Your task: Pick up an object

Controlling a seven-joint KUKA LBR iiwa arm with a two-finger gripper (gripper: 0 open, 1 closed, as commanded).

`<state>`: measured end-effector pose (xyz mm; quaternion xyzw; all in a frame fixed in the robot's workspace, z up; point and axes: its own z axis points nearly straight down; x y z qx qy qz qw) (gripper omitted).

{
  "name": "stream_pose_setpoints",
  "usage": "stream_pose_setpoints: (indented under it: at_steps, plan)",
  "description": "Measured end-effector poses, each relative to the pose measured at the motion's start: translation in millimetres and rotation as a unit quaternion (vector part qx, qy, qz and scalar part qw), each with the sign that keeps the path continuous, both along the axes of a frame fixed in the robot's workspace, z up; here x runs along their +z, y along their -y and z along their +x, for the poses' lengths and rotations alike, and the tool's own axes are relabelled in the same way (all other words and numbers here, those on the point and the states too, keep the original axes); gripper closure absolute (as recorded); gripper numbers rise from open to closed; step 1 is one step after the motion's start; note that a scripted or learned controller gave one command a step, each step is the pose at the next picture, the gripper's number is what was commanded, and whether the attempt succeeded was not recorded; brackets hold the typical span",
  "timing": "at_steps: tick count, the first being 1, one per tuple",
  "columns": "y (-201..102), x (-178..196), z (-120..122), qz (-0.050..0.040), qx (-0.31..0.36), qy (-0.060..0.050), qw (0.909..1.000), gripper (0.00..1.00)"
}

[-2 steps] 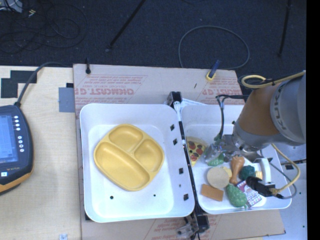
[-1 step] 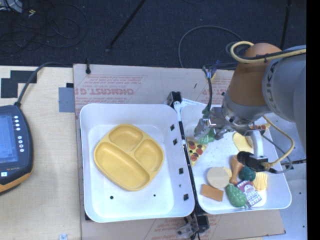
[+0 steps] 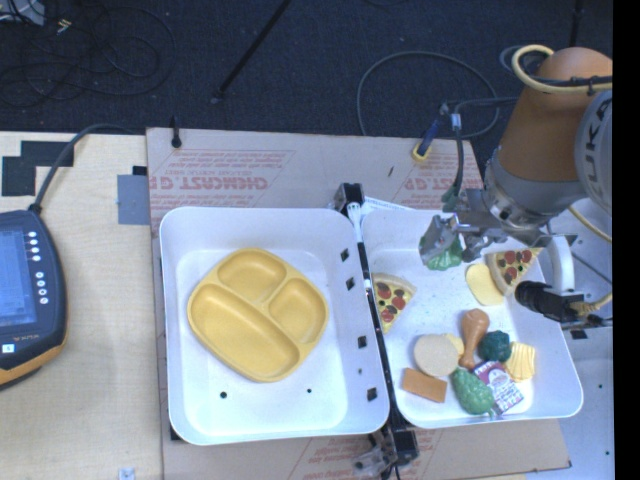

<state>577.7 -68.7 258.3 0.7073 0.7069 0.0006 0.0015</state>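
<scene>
My gripper (image 3: 446, 240) hangs low over the far left part of the right bin (image 3: 400, 223), at the end of the grey and orange arm (image 3: 550, 118). A small green toy piece (image 3: 443, 258) sits right at its tip, touching or nearly touching it. Other toy foods lie in this bin: a pizza slice (image 3: 390, 299) by the left wall and a second pizza slice (image 3: 514, 264) to the gripper's right. There is also a pale yellow piece (image 3: 484, 284), a drumstick (image 3: 473, 325), a beige disc (image 3: 436, 354) and an orange block (image 3: 424, 384).
The left bin (image 3: 190, 408) holds a yellow divided plate (image 3: 258, 313). Near the right bin's front lie a leafy green toy (image 3: 472, 392), a dark broccoli (image 3: 495, 346), a cheese slice (image 3: 521, 360) and a small packet (image 3: 503, 388). A control pendant (image 3: 25, 288) lies on the bench at far left.
</scene>
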Motion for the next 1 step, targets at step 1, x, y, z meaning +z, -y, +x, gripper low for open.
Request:
stream_pose_setpoints:
  at_steps: [1]
  plan:
    - [-35.7, -25.2, 1.4, 0.0011, 0.001, -0.005, 1.0000, 1.00]
